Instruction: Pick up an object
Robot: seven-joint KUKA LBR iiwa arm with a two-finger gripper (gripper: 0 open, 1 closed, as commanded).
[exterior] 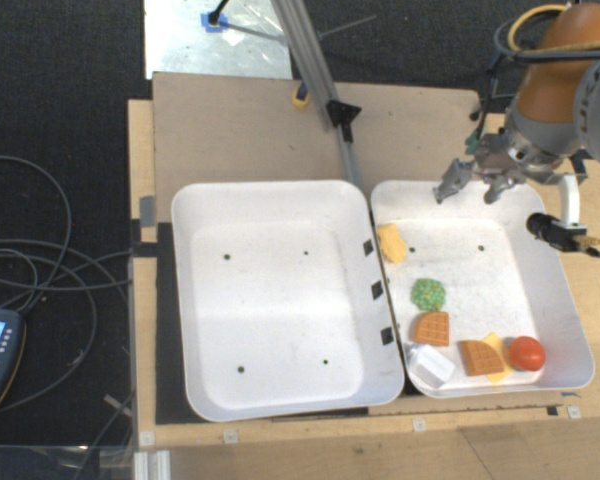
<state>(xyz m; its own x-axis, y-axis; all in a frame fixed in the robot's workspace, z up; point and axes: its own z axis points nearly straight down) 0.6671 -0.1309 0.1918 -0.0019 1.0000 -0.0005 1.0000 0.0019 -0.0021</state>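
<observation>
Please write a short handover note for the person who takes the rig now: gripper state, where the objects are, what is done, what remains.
Gripper: open, holding nothing, above the far edge of the right bin.
Objects, all in the right bin: yellow piece by the left wall; green ball mid-bin; waffle below it; white block, toast with a yellow wedge, and tomato along the near edge.
Done: no pick yet.
Left: descend on one object, grasp, lift.

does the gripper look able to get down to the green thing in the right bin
Probably yes. The gripper hangs open over the right bin's far edge, and the green thing lies apart from its neighbours with nothing on top.
</observation>
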